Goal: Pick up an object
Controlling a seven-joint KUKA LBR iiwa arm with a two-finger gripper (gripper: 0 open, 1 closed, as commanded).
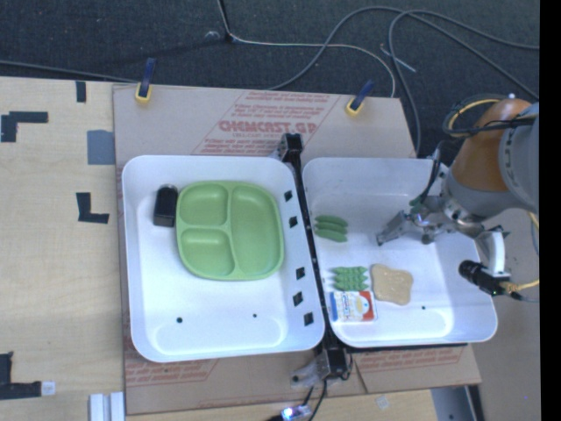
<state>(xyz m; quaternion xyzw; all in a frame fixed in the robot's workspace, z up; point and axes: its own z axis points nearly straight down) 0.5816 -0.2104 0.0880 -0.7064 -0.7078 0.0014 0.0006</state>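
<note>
There is one camera, fixed above the bench, and it looks down at a slant on both bins. The left bin (140, 314) and the right bin (465, 323) lie side by side in the middle of the picture, and both are seen whole. The camera stands far enough to take in also the cardboard sheet (254, 121) under the bins, the wooden bench top (53, 261) at left and the dark floor (105, 16) along the top. The arm (491, 165) enters from the right edge.

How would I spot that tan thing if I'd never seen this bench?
Look in the right-hand shallow white bin, toward its near edge. The flat tan bread-shaped piece lies right of the small red-and-white packet and dark green ridged piece; it alone is beige.
</note>
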